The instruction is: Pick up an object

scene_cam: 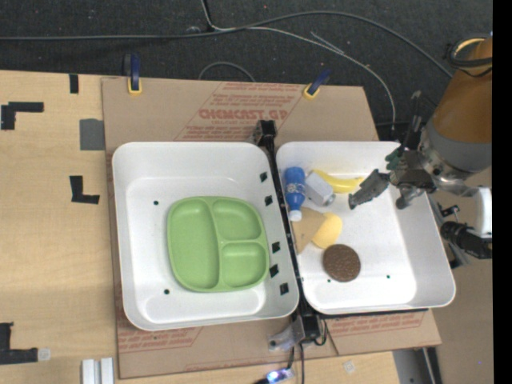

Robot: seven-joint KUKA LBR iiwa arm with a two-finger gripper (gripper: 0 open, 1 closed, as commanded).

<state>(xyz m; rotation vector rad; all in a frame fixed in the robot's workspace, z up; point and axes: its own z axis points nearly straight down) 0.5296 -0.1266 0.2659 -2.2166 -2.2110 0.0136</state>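
Objects for picking, right bin [416,282]: five items, clustered in the half nearest the divider.
- Blue bottle [294,189], white-capped, lying along the bin's left wall.
- Grey block [319,189], just beside the bottle, touching or nearly touching it.
- Yellow banana [338,182], lying behind the grey block, partly overlapped by it.
- Pale yellow lump [326,231], toward the middle of the bin floor.
- Brown round disc [342,262], flat, just in front of the lump.

Left bin [132,214]: one green divided plate [217,242], three compartments, lying flat at centre.

Gripper [386,189]: over the upper right part of the right bin, reaching in from the right below the arm's orange band. Fingers [366,190] spread apart, one dark finger pointing toward the banana, the other nearer the bin's right wall; nothing between them.

Support: both bins rest side by side on a brown cardboard sheet [232,110] on the counter [48,238]; two clips [132,74] hold the sheet's far edge. Cables [240,29] cross the dark floor behind.
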